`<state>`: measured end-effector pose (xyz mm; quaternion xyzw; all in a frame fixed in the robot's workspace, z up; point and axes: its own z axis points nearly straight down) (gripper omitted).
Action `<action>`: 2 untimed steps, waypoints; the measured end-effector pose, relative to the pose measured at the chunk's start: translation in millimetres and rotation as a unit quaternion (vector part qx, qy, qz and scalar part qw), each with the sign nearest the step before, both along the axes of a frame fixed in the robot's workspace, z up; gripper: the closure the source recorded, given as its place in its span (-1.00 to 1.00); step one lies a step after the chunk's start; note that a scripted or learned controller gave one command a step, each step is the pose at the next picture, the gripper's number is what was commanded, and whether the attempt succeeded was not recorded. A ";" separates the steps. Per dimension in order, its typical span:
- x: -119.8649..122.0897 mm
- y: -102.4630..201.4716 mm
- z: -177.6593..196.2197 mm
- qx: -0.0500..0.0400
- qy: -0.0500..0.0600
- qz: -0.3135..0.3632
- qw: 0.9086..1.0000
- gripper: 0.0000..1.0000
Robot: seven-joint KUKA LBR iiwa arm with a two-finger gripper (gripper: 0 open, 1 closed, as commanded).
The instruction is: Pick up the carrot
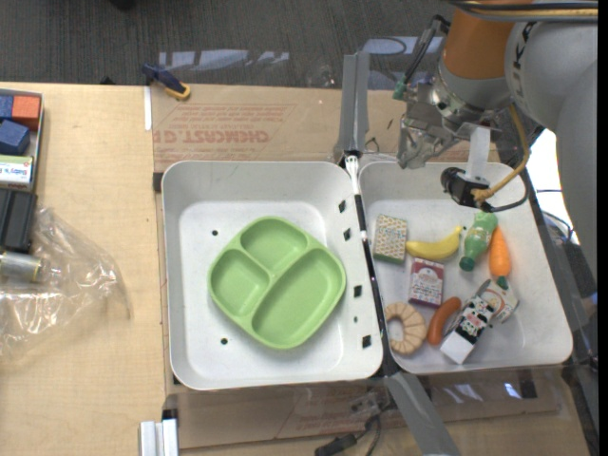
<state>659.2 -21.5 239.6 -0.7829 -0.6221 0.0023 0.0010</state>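
- Orange and tapered, the carrot (499,252) lies at about three o'clock in the right bin (551,340), touching the green bottle (477,238) at its nine o'clock.
- It looks like a light, stiff plastic toy, likely slick; best pinched across its thicker middle.
- A banana (434,246) lies further toward nine o'clock; a milk carton (481,318) sits at the carrot's six o'clock.
- The gripper (419,150) hangs at the bin's eleven o'clock corner, well apart from the carrot; its fingers seem slightly apart, holding nothing, though they are blurred.
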 end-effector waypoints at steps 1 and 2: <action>-1.5 -101.4 -97.5 0.000 0.001 -0.080 0.997 1.00; 0.0 -41.2 -34.3 0.000 0.000 -0.042 0.999 1.00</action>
